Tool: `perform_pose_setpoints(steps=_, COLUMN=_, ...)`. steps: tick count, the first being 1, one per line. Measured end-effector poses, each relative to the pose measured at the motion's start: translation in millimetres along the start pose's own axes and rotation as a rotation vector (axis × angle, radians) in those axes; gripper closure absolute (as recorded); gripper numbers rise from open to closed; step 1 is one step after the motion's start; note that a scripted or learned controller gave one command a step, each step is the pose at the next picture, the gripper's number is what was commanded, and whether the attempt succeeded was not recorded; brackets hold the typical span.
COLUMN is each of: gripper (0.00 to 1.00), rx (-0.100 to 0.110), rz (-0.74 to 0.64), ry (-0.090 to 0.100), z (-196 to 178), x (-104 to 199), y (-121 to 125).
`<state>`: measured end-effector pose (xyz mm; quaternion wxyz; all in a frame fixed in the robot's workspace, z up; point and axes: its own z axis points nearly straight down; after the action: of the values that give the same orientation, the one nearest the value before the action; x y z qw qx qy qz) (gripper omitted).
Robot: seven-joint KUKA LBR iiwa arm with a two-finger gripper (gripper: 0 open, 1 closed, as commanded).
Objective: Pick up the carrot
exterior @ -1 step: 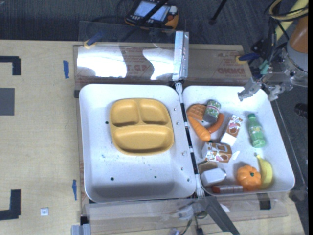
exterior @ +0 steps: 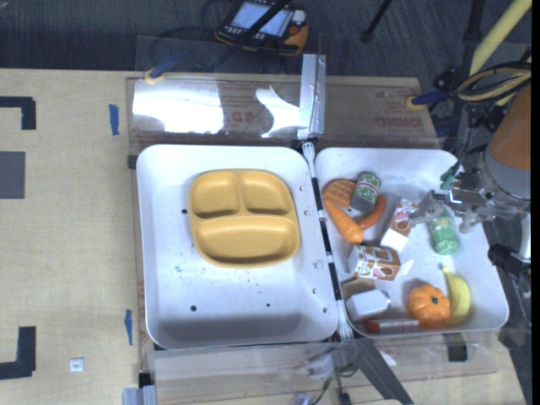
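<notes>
Your two-finger gripper point(exterior: 445, 202), grip state unclear, hovers over the right white bin point(exterior: 489, 310), well apart from the tapered orange carrot point(exterior: 343, 221).

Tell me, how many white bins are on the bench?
2. The left bin holds a yellow divided plate. The right bin holds the carrot and other toy food; nothing suggests a hidden third.

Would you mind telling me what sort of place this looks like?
Probably a robotics lab bench: two shallow white bins side by side, plastic toy food such as an orange carrot, and a handheld control pendant beyond.
</notes>
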<state>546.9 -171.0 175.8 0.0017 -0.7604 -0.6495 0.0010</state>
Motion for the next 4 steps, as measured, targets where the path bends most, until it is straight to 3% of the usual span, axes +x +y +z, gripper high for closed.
perform_pose_setpoints(steps=1, gripper=0.0, rx=0.001, rz=-0.231, ry=0.002, z=50, x=-24, y=-61)
perform_pose_setpoints(steps=2, gripper=0.0, rx=-0.019, rz=-0.071, ry=-0.004, z=87, x=-22, y=-59)
perform_pose_setpoints(steps=3, gripper=0.0, rx=-0.01, rz=-0.236, ry=-0.002, z=90, x=-4, y=-64)
perform_pose_setpoints(steps=4, gripper=0.0, rx=-0.008, rz=-0.2, ry=0.006, z=90, x=-27, y=-60)
